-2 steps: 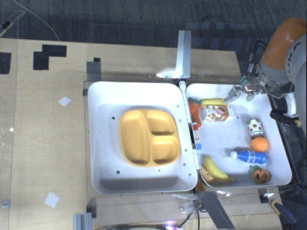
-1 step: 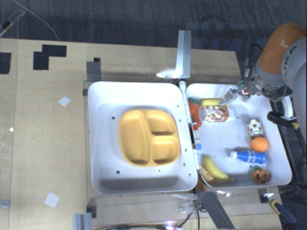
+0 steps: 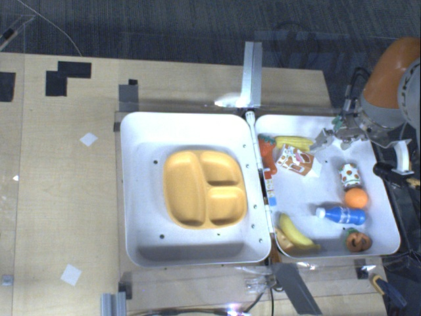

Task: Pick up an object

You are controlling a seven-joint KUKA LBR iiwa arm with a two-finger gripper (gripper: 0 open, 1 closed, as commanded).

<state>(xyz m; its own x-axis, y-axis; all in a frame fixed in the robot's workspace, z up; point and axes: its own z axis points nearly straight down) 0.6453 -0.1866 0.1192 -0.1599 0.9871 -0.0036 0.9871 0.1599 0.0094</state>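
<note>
You look down on a pale wood bench (image 3: 59,196) with dark carpet (image 3: 164,12) across the top of the frame. Two white bins sit side by side in the middle and right. The left bin (image 3: 141,242) holds a yellow tray (image 3: 204,188) with bare white floor around it on every side. The right bin (image 3: 388,239) is crowded: a snack pack (image 3: 295,160) and a banana (image 3: 293,141) at the upper left, a second banana (image 3: 293,232) at the lower left, a blue bottle (image 3: 341,214), an orange (image 3: 356,197) and a spotted cup (image 3: 350,174) to the right. The gripper (image 3: 332,137) hangs over that bin's upper edge, right of the snack pack; whether its fingers are spread you cannot tell. Open floor lies mid-bin, between pack and bottle.
</note>
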